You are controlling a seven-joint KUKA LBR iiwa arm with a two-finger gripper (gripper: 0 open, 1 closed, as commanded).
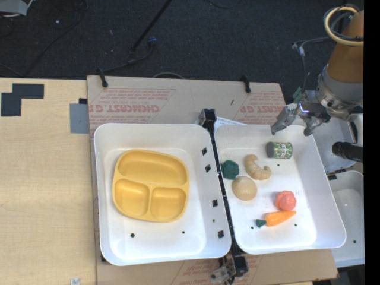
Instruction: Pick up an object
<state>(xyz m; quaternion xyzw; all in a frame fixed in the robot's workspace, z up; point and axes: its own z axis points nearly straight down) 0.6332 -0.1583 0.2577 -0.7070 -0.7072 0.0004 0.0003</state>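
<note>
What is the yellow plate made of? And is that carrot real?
The yellow plate looks like moulded plastic: one even colour, smooth rounded compartments, soft sheen. The carrot seems a toy, probably plastic or rubber: flat bright orange with a neat green tip. The view is too small to be sure.

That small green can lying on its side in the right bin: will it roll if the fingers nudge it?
Probably. The green can lies on its side, so its round wall rests on the right bin floor and a nudge across its axis may roll it. It looks rigid and small, likely light. The gripper hovers open just above it.
</note>
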